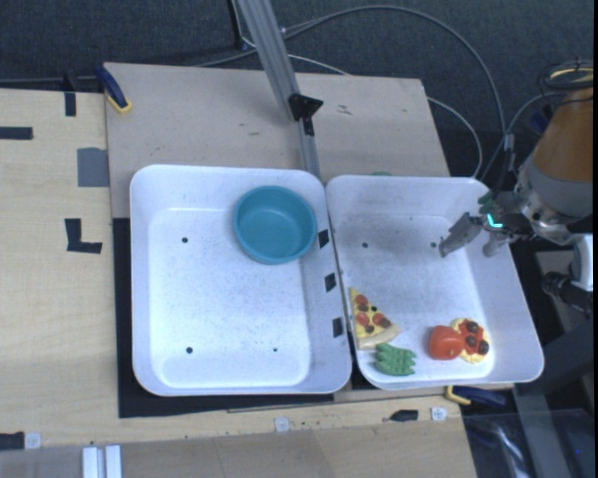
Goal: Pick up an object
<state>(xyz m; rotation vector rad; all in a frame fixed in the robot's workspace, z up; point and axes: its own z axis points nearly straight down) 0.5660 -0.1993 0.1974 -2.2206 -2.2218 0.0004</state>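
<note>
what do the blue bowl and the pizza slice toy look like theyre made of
The blue bowl looks like moulded plastic with a smooth, fairly matte finish: one even colour, a thick rounded rim. The pizza slice toy seems plastic or rubber play food, judging by its flat bright yellow body and red dots; at this size I can't tell which.

You are looking at an evenly lit, fairly bright scene with soft overhead light and no hard shadows. The left white bin (159, 297) and right white bin (498, 297) read slightly washed out, with mild glare along their rims. Beside the blue bowl (275, 225) you see only a faint shadow. The picture is soft and grainy throughout.
</note>
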